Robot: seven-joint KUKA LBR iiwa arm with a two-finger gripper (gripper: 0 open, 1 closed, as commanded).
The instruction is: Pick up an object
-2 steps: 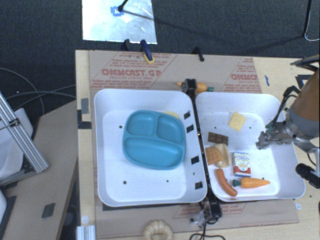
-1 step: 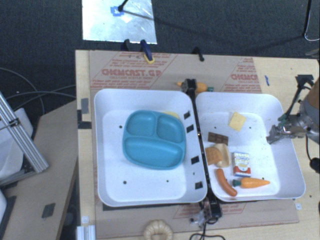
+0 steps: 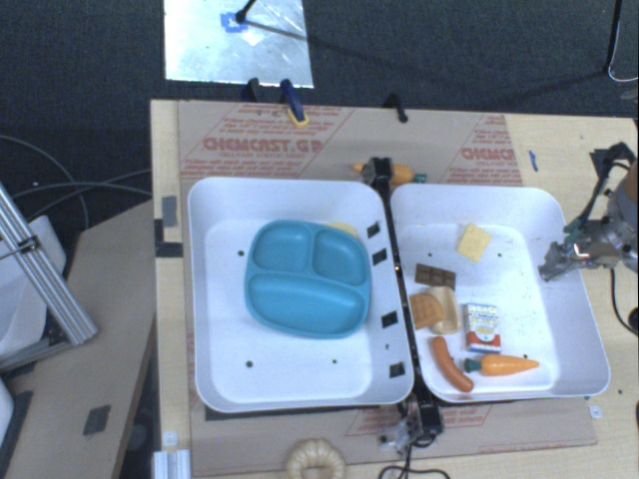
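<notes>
A: Where is the tool [image 3: 555,264]?
B: At the right bin's [image 3: 574,267] right rim, apart from the food; its grip state I cannot tell.
A: And the objects?
B: Carrot [image 3: 509,365], sausage [image 3: 450,363], carton [image 3: 483,327] lie near; cheese [image 3: 473,240] farther. A blue tray [image 3: 305,277] sits left, on a cardboard-covered desk [image 3: 479,148].

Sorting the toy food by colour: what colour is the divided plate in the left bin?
The divided plate is light blue, clear in the camera view.

Showing bright, even overhead light, glaring off the white bins [image 3: 300,196] and a shiny sheet [image 3: 238,26] on the dark floor; casting soft, faint shadows; looking slightly grainy and soft throughout.
</notes>
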